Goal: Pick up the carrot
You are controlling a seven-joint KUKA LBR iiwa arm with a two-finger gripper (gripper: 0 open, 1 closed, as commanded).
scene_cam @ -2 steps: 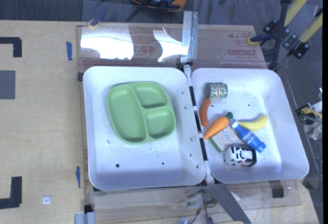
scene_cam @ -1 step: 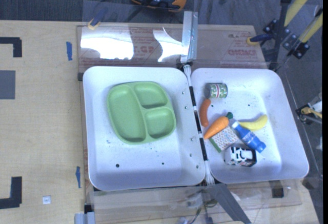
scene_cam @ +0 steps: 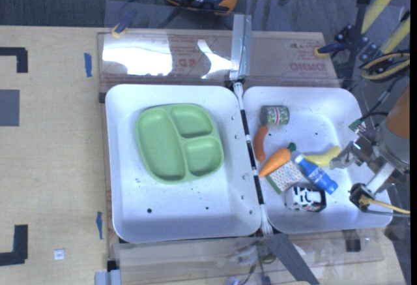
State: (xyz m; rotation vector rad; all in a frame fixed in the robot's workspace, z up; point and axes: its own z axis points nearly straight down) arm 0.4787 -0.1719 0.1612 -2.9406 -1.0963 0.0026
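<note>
The carrot (scene_cam: 275,160) is orange with a small green top and lies tilted in the right bin (scene_cam: 339,106), close to the divider between the bins. My gripper (scene_cam: 350,154) hangs at the right side of that bin, to the right of the carrot and apart from it. A yellow banana (scene_cam: 322,157) and a blue bottle (scene_cam: 315,175) lie between the gripper and the carrot. Nothing shows held in the gripper.
A green divided plate (scene_cam: 180,141) lies in the left bin (scene_cam: 124,179). Around the carrot in the right bin are a small can (scene_cam: 275,115), an orange sausage-shaped piece (scene_cam: 260,141), a patterned packet (scene_cam: 285,177) and a black-and-white object (scene_cam: 306,197).
</note>
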